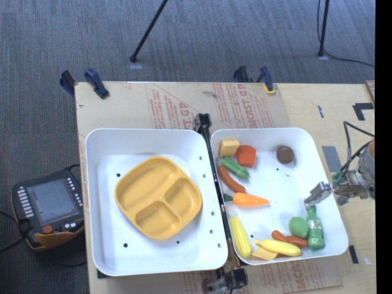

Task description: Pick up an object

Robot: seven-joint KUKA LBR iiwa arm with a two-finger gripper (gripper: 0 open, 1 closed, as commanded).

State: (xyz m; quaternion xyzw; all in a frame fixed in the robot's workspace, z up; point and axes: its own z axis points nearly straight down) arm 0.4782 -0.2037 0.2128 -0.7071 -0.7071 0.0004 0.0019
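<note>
1. The metal two-finger pincer (321, 192) shows at the right rim of the right bin, reaching in from the right; whether it is open or closed cannot be told, and nothing can be seen held in it.
2. Just below the pincer a green plastic toy bottle (315, 230) stands in the right shallow white bin (306, 138), with a round green plastic toy fruit (298, 226) touching its left side.
3. A red toy sausage-like piece (289, 238) lies below the green fruit, and a yellow toy banana (278, 247) lies along the near wall beside a pale yellow wedge (264, 254).
4. A yellow toy corn cob (240, 236) lies near the bin's lower left corner.
5. An orange toy carrot with a green top (248, 199) lies near the bin's middle, pointing right.
6. Toward the upper left of that bin sit a brown-red toy sausage (229, 179), a green toy pod (235, 166), a red-orange toy pepper-like piece (246, 156) and a pale yellow cube (229, 147), close together.
7. A round brown toy ball (285, 154) sits apart near the far right.
8. The left shallow white bin (98, 164) holds a yellow plastic divided plate with three compartments (158, 196).
9. Both bins rest on a cardboard-covered desk (177, 103), with blue clamps (97, 82) on its far edge.
10. A black and orange handheld control pendant (48, 207) lies on the grey carpeted floor (61, 29) to the left.
</note>
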